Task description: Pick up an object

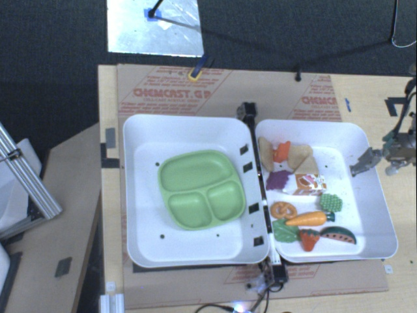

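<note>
The right bin (365,142) holds several toy foods along its left side: a carrot (306,219), a watermelon slice (339,235), a pretzel (283,209), a broccoli floret (331,203), a purple piece (279,179), a small printed packet (309,184) and tan bread slices (298,155) with an orange-red piece (281,150) on them. My gripper (376,167) hangs over the bin's right rim, well to the right of the foods. Its fingers are spread apart and nothing is between them.
A green divided plate (199,189) lies in the left bin (140,149). A black hinge strip (257,181) runs between the bins. The bins rest on a cardboard sheet (169,91), and a shiny metal plate (155,18) lies behind them.
</note>
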You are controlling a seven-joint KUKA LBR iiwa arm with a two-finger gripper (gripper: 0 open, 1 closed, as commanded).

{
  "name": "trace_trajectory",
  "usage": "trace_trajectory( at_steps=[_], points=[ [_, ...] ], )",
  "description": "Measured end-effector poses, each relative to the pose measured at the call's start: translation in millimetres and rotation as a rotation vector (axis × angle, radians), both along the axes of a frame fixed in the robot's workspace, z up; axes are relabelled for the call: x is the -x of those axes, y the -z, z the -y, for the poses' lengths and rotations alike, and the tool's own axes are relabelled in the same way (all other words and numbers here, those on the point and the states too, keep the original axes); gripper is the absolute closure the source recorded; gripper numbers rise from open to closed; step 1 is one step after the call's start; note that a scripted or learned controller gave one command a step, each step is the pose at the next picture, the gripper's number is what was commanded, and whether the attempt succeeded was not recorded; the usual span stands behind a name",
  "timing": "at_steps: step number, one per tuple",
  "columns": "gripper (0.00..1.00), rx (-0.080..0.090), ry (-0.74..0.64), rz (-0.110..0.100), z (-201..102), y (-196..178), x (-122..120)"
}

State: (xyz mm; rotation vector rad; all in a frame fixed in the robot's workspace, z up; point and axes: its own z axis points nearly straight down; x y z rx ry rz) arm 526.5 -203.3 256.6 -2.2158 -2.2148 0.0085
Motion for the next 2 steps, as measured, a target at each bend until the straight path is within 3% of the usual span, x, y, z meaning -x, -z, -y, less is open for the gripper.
trace_trajectory(
  at_steps=[1, 2],
  points=[
    [0.0, 0.003, -0.004, 0.012, -1, -6, -2],
    [0.0, 0.001, -0.002, 0.008, -9, 51, 2]
  ],
)
